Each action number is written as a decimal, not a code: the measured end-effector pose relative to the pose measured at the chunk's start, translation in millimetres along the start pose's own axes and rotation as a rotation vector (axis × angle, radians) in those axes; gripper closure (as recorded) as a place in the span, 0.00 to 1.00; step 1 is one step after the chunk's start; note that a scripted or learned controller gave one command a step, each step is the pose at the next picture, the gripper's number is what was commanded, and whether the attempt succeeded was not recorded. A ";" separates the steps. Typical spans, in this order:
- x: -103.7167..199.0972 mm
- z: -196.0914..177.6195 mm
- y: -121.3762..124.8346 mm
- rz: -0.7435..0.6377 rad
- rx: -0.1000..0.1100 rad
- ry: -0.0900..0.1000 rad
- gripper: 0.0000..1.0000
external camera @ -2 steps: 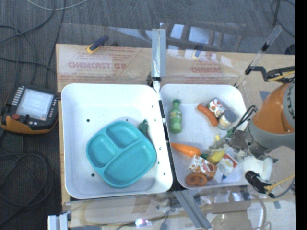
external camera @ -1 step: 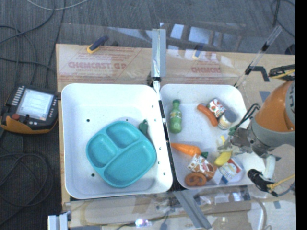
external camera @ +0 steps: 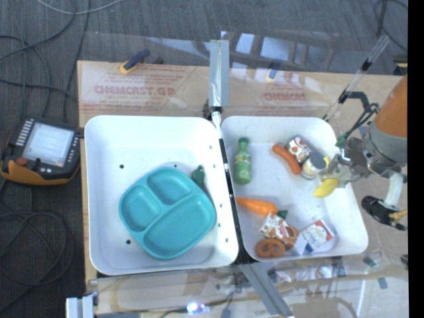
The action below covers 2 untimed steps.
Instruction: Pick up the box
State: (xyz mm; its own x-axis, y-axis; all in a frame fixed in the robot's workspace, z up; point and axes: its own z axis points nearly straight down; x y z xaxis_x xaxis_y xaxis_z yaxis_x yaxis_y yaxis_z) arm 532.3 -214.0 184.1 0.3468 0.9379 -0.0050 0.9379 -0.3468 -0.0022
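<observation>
You are looking down at two white bins sitting side by side. Closest to you, in the near corner of the right bin (external camera: pixel 228 177), a small white box (external camera: pixel 317 236) is lying flat with its picture side up; that is the thing you are wanting to pick up. It is touching another little carton (external camera: pixel 277 226) and a brown pretzel toy (external camera: pixel 270 248), so they are crowding it on one side, while its far side is looking open for a grab. A bit farther back an orange carrot (external camera: pixel 257 206) is lying across the floor of the bin. In the left bin (external camera: pixel 99 144) a blue tray (external camera: pixel 168 212) is resting, with nothing to do with your job. Farther on, a green bottle (external camera: pixel 242 161), a yellow banana (external camera: pixel 325 188), a small can (external camera: pixel 313 165) and a sausage toy (external camera: pixel 286 159) are lying together. The arm's gripper (external camera: pixel 346 158) is hanging over the right rim beside the banana, well apart from the box, and I cannot tell how it is set.
</observation>
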 end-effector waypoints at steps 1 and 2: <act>-0.4 0.2 -0.1 0.001 0.000 -0.001 0.00; 14.9 95.5 -53.6 0.046 -0.010 0.007 0.00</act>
